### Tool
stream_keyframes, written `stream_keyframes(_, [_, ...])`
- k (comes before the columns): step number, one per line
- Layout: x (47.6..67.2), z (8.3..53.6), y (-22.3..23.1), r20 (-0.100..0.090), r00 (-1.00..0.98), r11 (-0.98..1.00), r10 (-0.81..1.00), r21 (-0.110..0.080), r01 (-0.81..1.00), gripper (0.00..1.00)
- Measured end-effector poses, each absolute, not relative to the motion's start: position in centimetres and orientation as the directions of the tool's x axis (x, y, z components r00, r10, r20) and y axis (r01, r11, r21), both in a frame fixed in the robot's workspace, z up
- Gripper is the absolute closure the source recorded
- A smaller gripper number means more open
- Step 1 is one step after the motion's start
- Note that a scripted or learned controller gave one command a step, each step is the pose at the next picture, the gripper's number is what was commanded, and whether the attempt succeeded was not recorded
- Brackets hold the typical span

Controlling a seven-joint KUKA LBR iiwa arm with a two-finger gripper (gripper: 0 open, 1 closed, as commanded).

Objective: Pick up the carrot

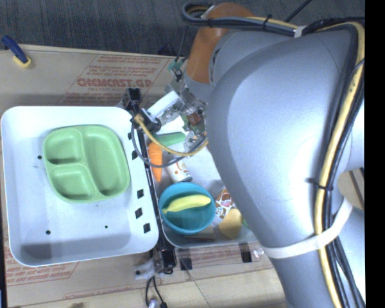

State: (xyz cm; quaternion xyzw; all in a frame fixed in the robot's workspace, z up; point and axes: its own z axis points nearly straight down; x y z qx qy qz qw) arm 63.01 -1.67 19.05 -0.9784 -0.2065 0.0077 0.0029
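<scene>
The carrot (155, 157) is an orange piece lying along the left wall of the right bin (169, 239), and only part of it shows. My gripper (174, 122) hangs low over the top of that bin, right above the carrot's upper end, and its own body and cables hide its tips. I see nothing held in it. The big grey arm covers most of the right bin.
A green divided plate (85, 163) lies in the left bin (25, 236). A blue bowl (187, 214) holding a banana (187, 203) sits just below the carrot. A small white bottle (179, 171), a colourful packet (224, 201) and a yellowish item (231, 222) lie nearby.
</scene>
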Motion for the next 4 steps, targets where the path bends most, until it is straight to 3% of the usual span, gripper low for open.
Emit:
stream_keyframes(1, [60.3,19.1,-3.6,-0.010,0.894,-0.894,0.448,-0.010,0.448,0.00])
stream_keyframes(2, [58.5,19.0,0.1,-0.016,0.938,-0.938,0.347,-0.010,0.347,0.00])
stream_keyframes(4, [58.5,19.0,0.1,-0.016,0.938,-0.938,0.346,-0.010,0.346,0.00])
